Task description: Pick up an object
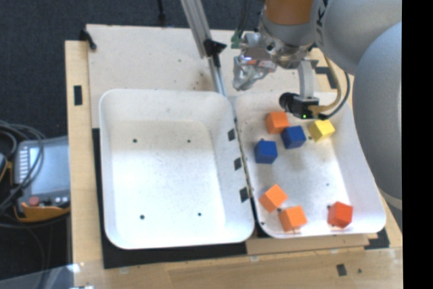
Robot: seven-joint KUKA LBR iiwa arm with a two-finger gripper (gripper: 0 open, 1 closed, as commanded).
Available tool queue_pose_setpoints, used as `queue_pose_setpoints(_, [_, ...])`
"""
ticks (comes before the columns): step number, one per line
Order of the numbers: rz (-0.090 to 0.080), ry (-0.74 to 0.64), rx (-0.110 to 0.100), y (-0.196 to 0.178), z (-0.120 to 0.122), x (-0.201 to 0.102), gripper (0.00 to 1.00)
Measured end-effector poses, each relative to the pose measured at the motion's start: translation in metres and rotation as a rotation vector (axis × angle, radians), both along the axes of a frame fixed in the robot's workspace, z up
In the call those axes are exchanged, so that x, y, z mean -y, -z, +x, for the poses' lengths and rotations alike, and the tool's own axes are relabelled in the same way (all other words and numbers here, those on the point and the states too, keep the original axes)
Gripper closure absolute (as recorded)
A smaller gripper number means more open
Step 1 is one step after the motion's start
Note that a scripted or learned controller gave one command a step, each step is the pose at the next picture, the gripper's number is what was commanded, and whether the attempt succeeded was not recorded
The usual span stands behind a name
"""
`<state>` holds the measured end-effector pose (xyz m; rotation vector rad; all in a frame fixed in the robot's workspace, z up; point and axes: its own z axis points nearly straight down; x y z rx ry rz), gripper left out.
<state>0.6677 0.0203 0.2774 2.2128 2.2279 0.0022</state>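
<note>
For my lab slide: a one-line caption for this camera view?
Gripper above the right bin's far-left corner, blocks scattered below; left bin alongside.

arm (352, 17) — cut off top, right | pincer (247, 78) — tips blurred

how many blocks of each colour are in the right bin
orange blocks: 4
blue blocks: 2
yellow block: 1
total: 7, all in the right bin
</note>
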Motion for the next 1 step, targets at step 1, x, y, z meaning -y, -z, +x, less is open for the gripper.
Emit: queue_pose_setpoints(1, [0.0, 0.0, 0.0, 0.0006, 0.0011, -0.05, 1.0])
